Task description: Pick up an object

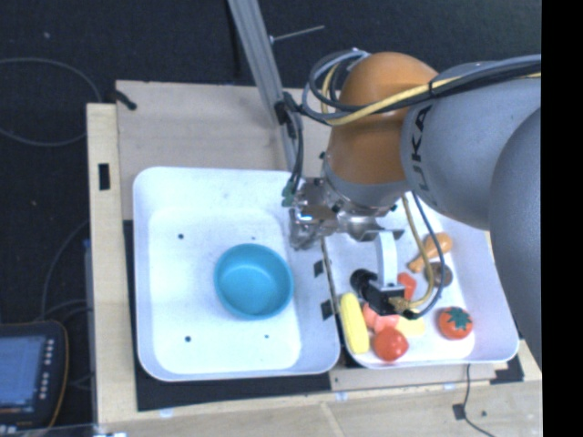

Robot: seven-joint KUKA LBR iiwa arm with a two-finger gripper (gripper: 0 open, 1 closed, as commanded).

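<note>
My gripper [306, 229] hangs over the rim between the two white bins, under the arm's orange band. The arm's bulk hides much of the right bin [437, 360]. A blue bowl [253, 280] stands upright in the left bin [182, 208], a little left of and below the gripper and apart from it. In the right bin's near end lie a yellow oblong piece [353, 323], a red tomato-like ball [390, 344], a red fruit with a green top [455, 322], a pink piece [374, 318] and an orange piece [429, 252]. Nothing shows between the gripper and these.
A slanted grey metal post [258, 53] rises behind the bins, close to the gripper's upper left. The wooden bench edge [105, 244] frames the bins. A small screen [27, 371] sits at the lower left, off the bench.
</note>
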